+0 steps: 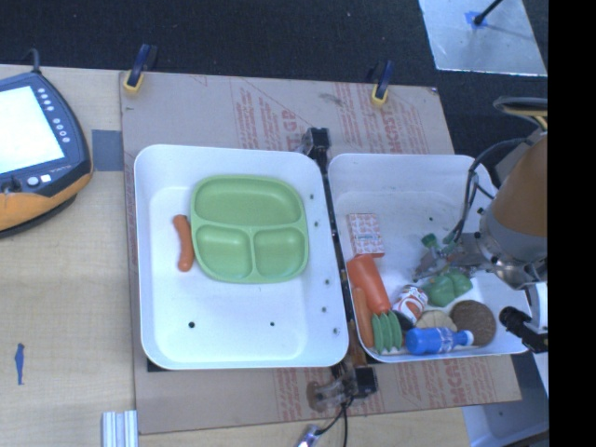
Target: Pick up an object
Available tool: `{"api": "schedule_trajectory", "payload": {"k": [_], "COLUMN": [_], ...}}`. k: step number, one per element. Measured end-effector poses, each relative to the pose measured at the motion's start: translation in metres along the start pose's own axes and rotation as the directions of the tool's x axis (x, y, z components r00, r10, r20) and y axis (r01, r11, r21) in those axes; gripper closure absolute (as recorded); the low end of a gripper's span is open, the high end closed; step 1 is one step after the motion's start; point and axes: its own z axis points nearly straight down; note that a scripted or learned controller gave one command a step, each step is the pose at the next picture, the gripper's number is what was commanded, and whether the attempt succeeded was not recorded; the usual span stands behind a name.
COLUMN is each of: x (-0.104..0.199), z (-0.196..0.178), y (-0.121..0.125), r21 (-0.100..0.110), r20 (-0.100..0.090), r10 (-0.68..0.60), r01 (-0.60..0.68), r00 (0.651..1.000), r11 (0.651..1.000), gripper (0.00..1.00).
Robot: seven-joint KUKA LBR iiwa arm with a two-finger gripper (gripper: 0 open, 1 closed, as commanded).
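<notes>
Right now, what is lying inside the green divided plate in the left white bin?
Nothing visible lies in the three compartments of the green divided plastic plate. The small orange sausage-shaped toy lies beside it on the left white bin floor. Underneath the plate is covered.

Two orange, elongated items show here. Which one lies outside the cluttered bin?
The small orange sausage lies alone in the left bin, beside the green divided plate. The larger orange carrot sits in the right bin among other items.
</notes>
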Motion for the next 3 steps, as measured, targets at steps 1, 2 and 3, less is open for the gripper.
{"api": "schedule_trajectory", "payload": {"k": [1,2,3], "x": [0.022,0.021,-0.027], "z": [-0.001,-0.011,-0.108], "y": [0.056,0.056,0.005], "r21": [-0.001,0.001,-0.004], "r20": [0.001,0.002,0.001], "r10": [-0.001,-0.003,0.003], "r01": [0.001,0.003,-0.003], "r00": [1.000,1.000,1.000], "r11": [1.000,1.000,1.000], "gripper": [0.00,1.00,1.00]}}
